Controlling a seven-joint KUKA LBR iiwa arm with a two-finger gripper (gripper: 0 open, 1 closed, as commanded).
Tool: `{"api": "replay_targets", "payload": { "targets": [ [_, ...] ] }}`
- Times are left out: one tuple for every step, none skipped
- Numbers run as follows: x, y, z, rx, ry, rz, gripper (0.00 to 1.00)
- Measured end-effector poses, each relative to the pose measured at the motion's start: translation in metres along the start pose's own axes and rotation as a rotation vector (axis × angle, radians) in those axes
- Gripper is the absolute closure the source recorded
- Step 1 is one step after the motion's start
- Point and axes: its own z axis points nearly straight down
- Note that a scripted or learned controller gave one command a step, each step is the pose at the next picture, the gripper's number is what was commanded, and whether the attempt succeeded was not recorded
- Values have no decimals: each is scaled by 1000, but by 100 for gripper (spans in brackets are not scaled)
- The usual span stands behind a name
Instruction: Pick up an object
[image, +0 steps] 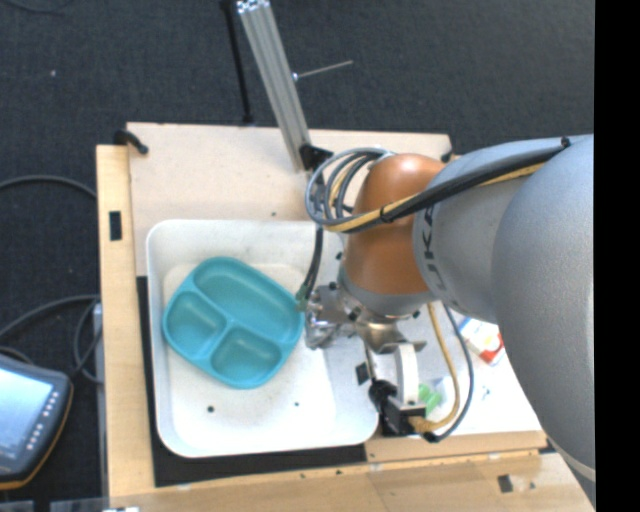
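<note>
You see the grey arm (520, 250) reach in from the right across the right bin (497, 405), its orange band (385, 235) bent down over the seam between the two bins. The left bin (250, 420) carries the teal plate (232, 322), flat in its left half and askew to its edges. The gripper (314, 323) hangs at that bin's right edge, just beside the plate's rim; you cannot tell how far it is open or whether it holds anything, and a green thing (432, 397) and a red thing (487, 345) lie in the right bin.
</note>
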Motion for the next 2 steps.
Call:
{"api": "replay_targets", "payload": {
  "targets": [
    [-1, 2, -11, -4, 1, 0, 100],
    [-45, 17, -31, -3, -2, 8, 100]
  ]
}}
